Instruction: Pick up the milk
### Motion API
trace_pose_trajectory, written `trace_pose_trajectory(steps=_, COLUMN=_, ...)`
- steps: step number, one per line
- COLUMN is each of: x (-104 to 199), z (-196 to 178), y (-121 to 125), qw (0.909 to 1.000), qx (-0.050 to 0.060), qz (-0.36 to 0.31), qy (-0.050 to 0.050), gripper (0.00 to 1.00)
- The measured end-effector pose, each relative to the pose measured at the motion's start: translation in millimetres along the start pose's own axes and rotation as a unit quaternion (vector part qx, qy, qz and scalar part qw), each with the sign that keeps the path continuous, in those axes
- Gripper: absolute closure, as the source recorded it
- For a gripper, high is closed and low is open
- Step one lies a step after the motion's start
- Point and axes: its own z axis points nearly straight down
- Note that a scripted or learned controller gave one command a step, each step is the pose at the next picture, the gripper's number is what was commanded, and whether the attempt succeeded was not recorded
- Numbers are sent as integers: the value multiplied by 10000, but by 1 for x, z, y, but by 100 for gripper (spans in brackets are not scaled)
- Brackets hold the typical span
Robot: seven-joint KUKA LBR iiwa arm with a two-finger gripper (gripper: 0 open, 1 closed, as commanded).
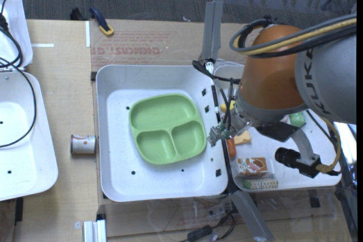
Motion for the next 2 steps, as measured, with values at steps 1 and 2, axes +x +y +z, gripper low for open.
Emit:
trace_pose_trajectory(steps=1, x=32, z=18, y=20, qw=9752, qx=7, qz=-2215, qy=11, gripper=100)
trace_pose_trajectory(steps=2, x=-17, z=18, y=-3, qw=8906, qx=-6, qz=-4547, qy=7, gripper=100)
